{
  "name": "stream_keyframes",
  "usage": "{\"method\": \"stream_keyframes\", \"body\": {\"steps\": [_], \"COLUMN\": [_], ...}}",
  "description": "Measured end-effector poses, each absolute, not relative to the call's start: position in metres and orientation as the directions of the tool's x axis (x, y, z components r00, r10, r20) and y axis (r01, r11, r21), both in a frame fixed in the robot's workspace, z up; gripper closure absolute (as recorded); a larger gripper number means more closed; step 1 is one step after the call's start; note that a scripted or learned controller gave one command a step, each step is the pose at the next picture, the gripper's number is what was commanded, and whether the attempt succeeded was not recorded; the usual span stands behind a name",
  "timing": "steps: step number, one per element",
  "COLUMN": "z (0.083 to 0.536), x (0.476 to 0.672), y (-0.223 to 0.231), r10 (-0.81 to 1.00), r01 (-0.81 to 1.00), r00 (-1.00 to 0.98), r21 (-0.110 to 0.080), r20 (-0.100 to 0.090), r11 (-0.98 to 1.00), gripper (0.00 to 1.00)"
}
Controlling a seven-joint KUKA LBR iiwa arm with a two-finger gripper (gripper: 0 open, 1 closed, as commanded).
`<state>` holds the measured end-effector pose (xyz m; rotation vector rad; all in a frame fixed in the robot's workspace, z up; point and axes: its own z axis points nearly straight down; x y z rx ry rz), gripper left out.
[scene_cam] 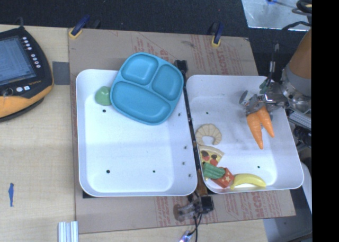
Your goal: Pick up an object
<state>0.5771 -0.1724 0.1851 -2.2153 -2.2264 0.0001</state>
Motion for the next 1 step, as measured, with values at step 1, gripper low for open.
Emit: {"method": "stream_keyframes", "body": {"steps": [1], "z": [0.2264], "x": [0.5553], "y": [-0.1061], "r10": [1.0], "r01": [1.0], "r00": [-0.005], "r21": [-0.004], "r20": [0.002], "r11": [0.005], "gripper": [1.0]}}
